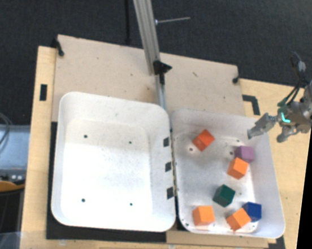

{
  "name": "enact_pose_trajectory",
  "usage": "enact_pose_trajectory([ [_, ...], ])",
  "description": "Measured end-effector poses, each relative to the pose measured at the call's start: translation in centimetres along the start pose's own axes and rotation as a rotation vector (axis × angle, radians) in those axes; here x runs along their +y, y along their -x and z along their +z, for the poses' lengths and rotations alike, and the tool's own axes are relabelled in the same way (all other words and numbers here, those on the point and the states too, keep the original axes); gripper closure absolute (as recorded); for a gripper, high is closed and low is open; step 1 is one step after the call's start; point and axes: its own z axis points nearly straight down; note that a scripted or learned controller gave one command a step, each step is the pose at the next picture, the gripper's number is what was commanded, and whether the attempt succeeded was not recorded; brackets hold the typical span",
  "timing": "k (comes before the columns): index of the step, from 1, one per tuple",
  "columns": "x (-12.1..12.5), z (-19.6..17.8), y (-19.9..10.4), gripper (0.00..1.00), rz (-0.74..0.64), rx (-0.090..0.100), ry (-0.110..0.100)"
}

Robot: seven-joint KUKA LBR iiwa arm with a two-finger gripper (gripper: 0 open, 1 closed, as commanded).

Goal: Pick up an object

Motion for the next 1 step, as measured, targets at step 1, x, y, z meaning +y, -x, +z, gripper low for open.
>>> enact_pose_trajectory([
  [1,0.05,-0.26,0.04,0.0,-0.002,-0.003,0.004],
])
